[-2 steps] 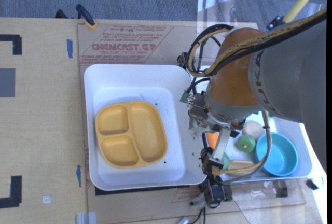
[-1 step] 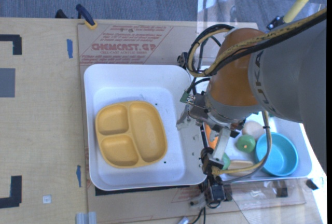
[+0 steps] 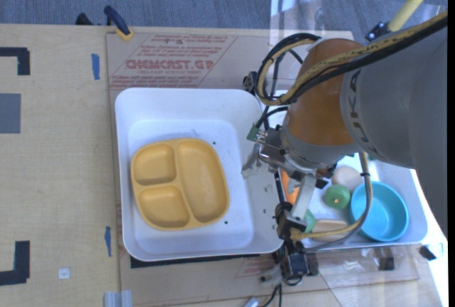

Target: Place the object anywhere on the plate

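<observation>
While the gripper hung over the right bin, its state could not be told; the likely object, a green ball, lay there, well apart from the yellow plate. It was judged light, rigid, prone to roll; a grasp across its middle was advised.
</observation>
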### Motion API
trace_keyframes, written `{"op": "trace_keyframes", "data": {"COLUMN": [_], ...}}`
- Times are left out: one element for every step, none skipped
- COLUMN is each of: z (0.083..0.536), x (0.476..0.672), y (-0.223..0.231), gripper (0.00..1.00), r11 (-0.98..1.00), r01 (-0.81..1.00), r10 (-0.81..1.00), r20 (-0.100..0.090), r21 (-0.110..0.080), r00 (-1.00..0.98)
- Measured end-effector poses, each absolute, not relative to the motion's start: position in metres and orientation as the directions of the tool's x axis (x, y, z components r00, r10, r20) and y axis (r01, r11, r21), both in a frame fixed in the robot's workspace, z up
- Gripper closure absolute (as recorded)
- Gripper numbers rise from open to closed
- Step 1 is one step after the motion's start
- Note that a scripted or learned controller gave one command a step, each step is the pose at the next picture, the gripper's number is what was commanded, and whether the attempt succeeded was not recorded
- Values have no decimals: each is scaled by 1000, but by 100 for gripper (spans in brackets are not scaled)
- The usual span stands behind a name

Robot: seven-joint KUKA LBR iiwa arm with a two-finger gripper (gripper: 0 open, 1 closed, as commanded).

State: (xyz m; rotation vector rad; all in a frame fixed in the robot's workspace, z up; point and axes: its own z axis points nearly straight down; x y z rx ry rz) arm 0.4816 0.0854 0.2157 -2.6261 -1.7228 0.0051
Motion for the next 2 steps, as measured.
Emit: {"op": "trace_keyframes", "data": {"z": [216,216], "x": [482,482], "y": [85,85], "gripper": [0,0], "r11": [-398,-398], "r01": [917,917], "r10": [917,917], "r20": [-2,-2], "r21": [-2,-2], "r00": [398,398]}}
